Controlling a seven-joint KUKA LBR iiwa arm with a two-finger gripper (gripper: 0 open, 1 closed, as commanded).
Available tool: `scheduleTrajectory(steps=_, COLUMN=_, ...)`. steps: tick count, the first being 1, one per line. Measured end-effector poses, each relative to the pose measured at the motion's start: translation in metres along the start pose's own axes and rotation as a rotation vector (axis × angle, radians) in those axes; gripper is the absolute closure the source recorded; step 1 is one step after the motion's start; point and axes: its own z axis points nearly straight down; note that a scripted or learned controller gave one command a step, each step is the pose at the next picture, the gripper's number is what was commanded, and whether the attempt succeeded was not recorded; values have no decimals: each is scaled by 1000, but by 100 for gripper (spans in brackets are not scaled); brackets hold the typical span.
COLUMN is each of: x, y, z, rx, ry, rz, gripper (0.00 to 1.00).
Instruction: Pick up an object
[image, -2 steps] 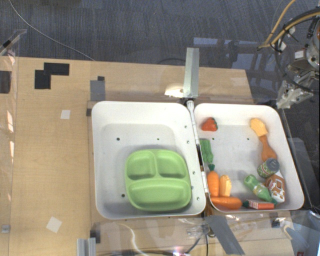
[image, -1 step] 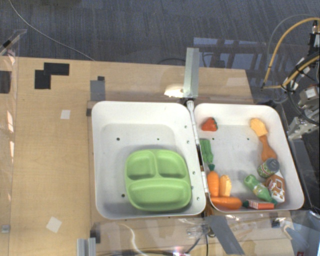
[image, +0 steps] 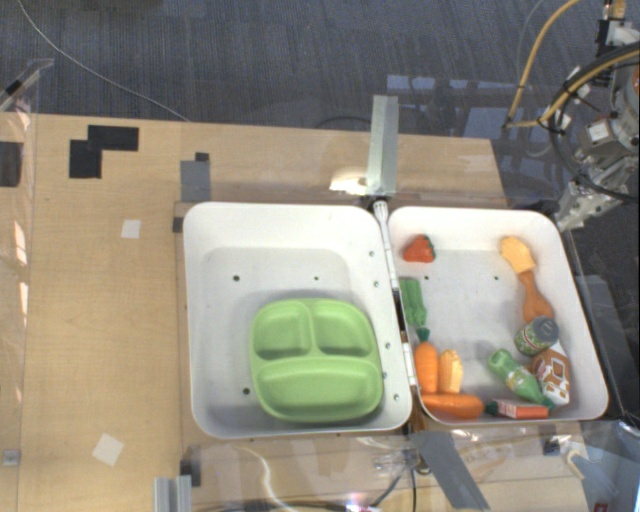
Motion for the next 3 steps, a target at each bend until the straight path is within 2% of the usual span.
scheduleTrajectory(steps=1, x=6, y=0, z=-7, rx=0, ry=2, rz=-76, gripper=100)
scheduleTrajectory(steps=2, x=2, y=-13, z=-15, rx=1, ry=2, rz=-253, gripper=100)
scheduleTrajectory(steps=3, x=-3, y=19, z=7, rx=-3, ry=1, rz=-494, gripper=100)
